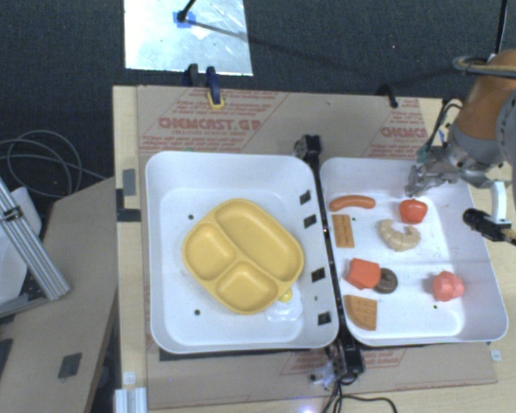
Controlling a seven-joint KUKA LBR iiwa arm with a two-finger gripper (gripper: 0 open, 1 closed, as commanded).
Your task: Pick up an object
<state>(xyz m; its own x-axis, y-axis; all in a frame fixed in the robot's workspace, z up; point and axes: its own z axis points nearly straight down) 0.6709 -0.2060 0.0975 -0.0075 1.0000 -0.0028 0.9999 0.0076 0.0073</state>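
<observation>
The right bin holds several toy foods: a sausage, a red tomato-like piece, a beige croissant, a tan wafer, an orange-red block, a dark brown cookie, a pink-red berry and a second cracker. My gripper hangs over the bin's far side, just beyond the red tomato-like piece and close above it. Nothing shows held in it.
The left bin carries a yellow three-compartment plate. A black divider runs between the bins. A black fitting juts over the right bin's right side. The grey and orange arm comes in from the upper right.
</observation>
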